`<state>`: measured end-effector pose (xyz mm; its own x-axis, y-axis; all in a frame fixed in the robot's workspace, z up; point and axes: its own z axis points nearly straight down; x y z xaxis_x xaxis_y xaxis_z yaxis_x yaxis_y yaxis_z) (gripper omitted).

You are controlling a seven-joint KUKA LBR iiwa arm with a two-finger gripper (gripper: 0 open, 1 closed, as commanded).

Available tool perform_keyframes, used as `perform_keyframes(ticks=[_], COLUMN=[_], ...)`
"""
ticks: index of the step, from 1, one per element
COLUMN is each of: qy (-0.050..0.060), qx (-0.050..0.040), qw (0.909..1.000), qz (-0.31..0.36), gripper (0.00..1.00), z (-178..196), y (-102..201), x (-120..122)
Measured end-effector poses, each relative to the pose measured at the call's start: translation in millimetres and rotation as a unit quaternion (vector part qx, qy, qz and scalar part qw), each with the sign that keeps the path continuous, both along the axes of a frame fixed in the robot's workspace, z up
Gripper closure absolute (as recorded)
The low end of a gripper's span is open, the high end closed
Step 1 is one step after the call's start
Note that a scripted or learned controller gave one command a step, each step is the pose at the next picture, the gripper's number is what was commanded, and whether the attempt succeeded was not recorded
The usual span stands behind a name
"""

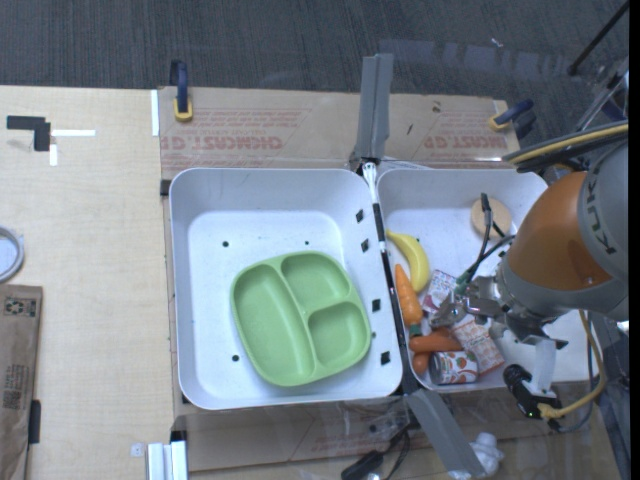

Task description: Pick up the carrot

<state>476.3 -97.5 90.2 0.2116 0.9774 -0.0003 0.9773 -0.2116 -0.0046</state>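
Carrot (406, 294) lies just left of the tool (452, 306), long axis running up-down the frame; can't tell the tool's opening.

Floor (250, 23): dark grey carpet, visible along the far side beyond the bench. Bench (90, 268): pale wood-grain top, evenly lit, no hard shadows. Brown cardboard sheet (270, 128) with red lettering lies on the bench toward the far edge, held by two yellow-and-blue clamps (180, 93), one near each of its far corners. A black L-shaped marker (30, 130) and white tape strips (72, 133) sit at the bench's far left corner. Brown paper bag (18, 368) at the left edge.
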Motion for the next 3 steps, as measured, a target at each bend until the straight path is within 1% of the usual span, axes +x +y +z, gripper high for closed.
perform_keyframes(ticks=[1,2,3], qy=[-0.001,0.0,-0.002], qx=[-0.0015,0.0001,-0.0007], qw=[1.0,0.9986,0.9887], qz=[0.001,0.053,0.15], gripper=[0.0,0.0,0.0], z=[126,37,70], y=[-56,-10,-41], x=[91,36,106])
